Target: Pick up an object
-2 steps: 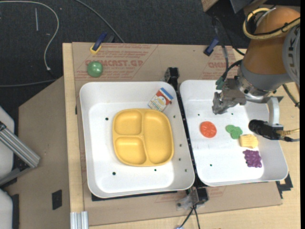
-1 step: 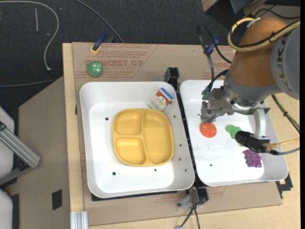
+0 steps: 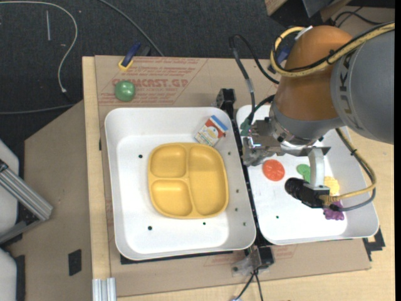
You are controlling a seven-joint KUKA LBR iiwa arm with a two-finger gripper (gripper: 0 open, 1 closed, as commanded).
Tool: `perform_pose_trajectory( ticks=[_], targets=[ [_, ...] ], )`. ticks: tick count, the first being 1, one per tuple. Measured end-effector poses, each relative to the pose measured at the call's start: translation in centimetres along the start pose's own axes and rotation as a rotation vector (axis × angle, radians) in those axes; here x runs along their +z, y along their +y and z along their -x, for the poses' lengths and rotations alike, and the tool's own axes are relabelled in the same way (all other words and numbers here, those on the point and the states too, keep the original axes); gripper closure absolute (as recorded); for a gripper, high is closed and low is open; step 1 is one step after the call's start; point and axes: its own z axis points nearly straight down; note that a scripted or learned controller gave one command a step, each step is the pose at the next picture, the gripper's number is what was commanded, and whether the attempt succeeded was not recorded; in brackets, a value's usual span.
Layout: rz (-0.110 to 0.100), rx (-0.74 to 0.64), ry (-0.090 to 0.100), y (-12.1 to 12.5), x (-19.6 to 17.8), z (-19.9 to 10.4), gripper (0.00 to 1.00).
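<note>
1. The end effector (image 3: pixel 252 144) hangs over the right bin (image 3: pixel 360 227), close to the wall it shares with the left bin.
2. I cannot tell if it is apart or together.
3. A red round thing (image 3: pixel 273 170) lies in that bin, just beside the end effector.
4. Purple grapes (image 3: pixel 334 212) lie farther from it.

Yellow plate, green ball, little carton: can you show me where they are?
yellow plate (image 3: pixel 169 196), camera view, bare lower-left compartment.
green ball (image 3: pixel 125 91), camera view, its middle.
little carton (image 3: pixel 210 131), camera view, its printed side.
</note>
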Motion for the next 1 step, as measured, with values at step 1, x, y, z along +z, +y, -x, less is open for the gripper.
perform_pose_trajectory(
  ticks=[1],
  targets=[
    [-0.002,0.001,0.0,-1.61,0.9,-3.9,1.0]
  ],
)
